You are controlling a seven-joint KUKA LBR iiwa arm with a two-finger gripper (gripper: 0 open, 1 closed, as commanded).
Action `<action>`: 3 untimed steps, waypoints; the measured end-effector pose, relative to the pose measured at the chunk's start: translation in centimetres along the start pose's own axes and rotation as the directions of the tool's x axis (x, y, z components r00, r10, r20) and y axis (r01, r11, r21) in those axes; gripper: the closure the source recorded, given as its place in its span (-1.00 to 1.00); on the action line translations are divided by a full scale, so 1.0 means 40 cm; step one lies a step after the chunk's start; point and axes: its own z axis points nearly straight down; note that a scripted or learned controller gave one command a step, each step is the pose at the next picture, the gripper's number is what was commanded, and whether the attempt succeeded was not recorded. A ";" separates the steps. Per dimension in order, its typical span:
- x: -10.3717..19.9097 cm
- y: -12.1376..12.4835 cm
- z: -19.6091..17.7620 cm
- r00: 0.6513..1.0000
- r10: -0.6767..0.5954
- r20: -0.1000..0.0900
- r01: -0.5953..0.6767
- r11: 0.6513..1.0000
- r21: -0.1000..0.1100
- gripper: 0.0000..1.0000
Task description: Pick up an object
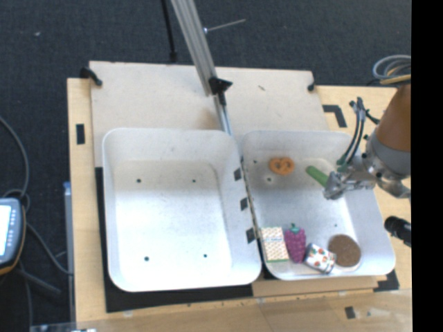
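Gripper (335,187) low over right bin (360,216), toward 3 o'clock of it, right at the end of a green stick-like object (317,174); whether clenched on it or released, cannot tell. Orange pretzel-shaped piece (280,165) at 11 o'clock. Along 6 o'clock: patterned box (274,244), purple berry toy (295,243), spotted can (319,258), brown disc (344,250). Left bin (118,206) alongside.

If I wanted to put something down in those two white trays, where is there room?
The left tray has bare floor from wall to wall. In the right tray the middle is bare, between the orange pretzel and the near-edge row: box, purple fruit, spotted can, brown disc. The gripper crowds the green piece.
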 end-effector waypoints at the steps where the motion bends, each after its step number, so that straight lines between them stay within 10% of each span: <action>1: -0.029 0.000 -0.141 1.000 -0.003 0.001 0.003 1.000 -0.001 1.00; 3: 0.216 0.108 -0.117 1.000 -0.008 -0.002 0.008 1.000 0.005 1.00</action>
